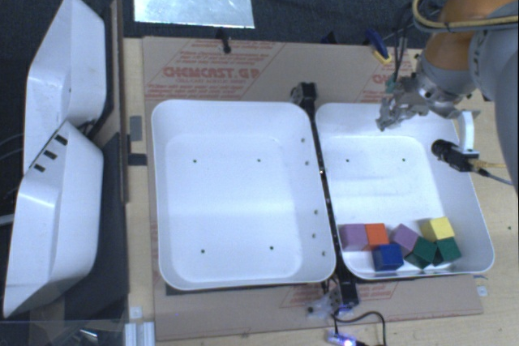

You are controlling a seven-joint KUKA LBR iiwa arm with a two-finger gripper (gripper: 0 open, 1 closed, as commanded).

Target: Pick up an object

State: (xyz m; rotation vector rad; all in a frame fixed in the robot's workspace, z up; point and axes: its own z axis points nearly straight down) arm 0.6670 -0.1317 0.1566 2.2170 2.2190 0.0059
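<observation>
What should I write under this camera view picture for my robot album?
Grey robot arm's gripper hovers over the far edge of the right white bin, away from the small coloured blocks clustered at its near end.

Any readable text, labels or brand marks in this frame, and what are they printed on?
"CHEMCAST GP": red print on the cardboard sheet under the bins, reading uncertain.
Smaller red lines around it: too blurred to read.
Red print by the gripper: partly hidden, unreadable.
</observation>
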